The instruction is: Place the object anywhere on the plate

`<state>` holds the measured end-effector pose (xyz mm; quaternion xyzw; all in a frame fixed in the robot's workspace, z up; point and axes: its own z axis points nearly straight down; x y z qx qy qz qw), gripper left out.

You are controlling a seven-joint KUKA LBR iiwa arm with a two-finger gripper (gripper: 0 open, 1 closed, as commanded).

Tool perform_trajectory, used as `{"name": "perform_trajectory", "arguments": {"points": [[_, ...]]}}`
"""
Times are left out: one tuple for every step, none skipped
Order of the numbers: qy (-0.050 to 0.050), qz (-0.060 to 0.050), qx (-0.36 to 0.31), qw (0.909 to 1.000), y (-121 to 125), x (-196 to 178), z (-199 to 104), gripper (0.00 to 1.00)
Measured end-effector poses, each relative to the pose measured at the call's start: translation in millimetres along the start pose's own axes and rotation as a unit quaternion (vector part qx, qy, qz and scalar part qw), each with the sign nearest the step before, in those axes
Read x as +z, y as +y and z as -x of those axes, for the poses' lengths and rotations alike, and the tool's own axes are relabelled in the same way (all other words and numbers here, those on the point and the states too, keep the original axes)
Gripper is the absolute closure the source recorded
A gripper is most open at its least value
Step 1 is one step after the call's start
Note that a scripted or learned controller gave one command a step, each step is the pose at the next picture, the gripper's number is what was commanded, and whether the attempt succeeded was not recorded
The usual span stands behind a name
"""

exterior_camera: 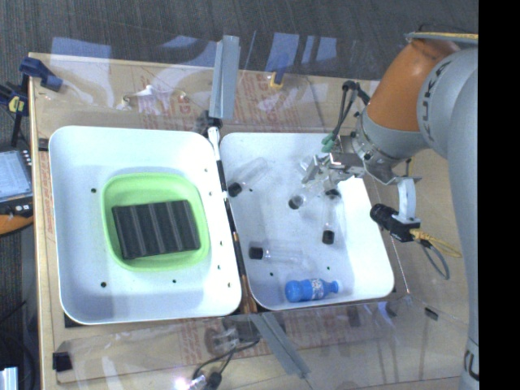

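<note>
Green plate (pixel 154 192) sits in the left bin (pixel 73 153), your drop target; the blue bottle (pixel 310 289) lies well right of it, in the other bin. Your gripper (pixel 323 171) hovers there (open or closed, I cannot tell)

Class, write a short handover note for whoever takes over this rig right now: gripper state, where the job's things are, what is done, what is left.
Gripper: over the upper part of the right bin; whether it holds anything cannot be told.
Plate: green, in the left bin, carrying a dark ridged block.
Right bin: blue bottle lying near the front edge, plus clear bottles with black caps scattered about.
Done: none of the bottles is on the plate.
Left: pick one object, carry it to the left bin, set it on the plate.
</note>
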<state>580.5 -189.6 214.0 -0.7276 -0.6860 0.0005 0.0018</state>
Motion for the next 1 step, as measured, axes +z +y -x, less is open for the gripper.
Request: {"name": "perform_trajectory", "arguments": {"points": [[0.000,0.000,0.000,1.0000,0.0,-0.1,0.0,0.00]]}}
